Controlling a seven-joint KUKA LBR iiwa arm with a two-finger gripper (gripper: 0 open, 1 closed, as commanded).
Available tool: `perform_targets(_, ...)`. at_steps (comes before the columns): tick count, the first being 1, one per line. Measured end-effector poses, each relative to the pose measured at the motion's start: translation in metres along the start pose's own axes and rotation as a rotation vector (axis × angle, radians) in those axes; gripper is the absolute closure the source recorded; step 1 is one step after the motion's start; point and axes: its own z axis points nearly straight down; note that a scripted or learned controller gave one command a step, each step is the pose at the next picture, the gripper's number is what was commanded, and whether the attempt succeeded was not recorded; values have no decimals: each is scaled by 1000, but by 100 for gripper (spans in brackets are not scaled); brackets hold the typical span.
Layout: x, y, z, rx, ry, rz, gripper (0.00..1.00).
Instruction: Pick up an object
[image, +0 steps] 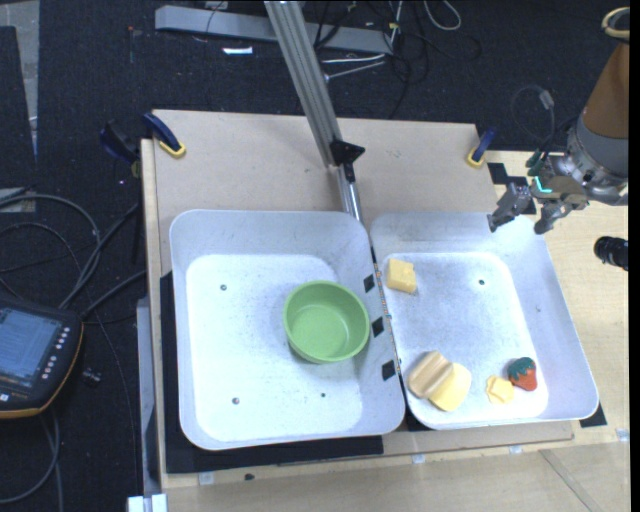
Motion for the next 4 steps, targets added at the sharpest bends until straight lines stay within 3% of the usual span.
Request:
perform_targets(1,0,0,0,0,0,0,0)
perform_targets(3,3,1,87,4,1,0,0)
perform_targets(4,3,3,150,5,1,0,0)
